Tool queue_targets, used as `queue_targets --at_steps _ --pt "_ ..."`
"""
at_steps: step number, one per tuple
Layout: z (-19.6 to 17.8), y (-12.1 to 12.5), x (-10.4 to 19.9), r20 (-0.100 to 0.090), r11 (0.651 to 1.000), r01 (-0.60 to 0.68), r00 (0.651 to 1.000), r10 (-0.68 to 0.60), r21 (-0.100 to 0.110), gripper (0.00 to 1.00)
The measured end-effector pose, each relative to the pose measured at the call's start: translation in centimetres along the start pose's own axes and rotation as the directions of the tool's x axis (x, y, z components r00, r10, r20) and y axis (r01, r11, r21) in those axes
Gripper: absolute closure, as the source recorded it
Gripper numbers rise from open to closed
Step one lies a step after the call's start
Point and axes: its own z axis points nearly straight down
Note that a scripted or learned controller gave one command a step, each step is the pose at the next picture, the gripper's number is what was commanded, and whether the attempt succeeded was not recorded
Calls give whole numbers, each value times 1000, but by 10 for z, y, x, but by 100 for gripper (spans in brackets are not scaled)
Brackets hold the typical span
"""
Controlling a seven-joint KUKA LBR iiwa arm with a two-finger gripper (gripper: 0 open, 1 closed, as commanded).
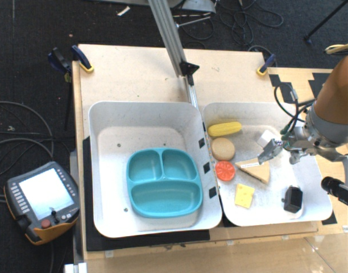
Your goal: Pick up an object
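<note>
Two white bins (100,152), gripper (270,151) over bread wedge (258,171)

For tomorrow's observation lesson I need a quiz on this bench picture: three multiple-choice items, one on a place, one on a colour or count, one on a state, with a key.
1. Where does the divided plate lie?
A. left bin
B. right bin
C. on the bench outside the bins

2. What colour is the cheese-like block?
A. blue
B. yellow
C. black

3. How does the corn cob lie?
A. standing on end
B. flat on its side
C. lifted above the bin

Key: 1 A, it sits in the left bin. 2 B, it is plainly yellow. 3 B, it rests lengthwise on the right bin floor.
</note>
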Motion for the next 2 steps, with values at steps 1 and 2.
queue_targets --at_steps 1,2 --pt "0 0 0 0 1000 0 1000 0 0 0" --pt "45 5 3 0 1000 -1 1000 1 4 0"
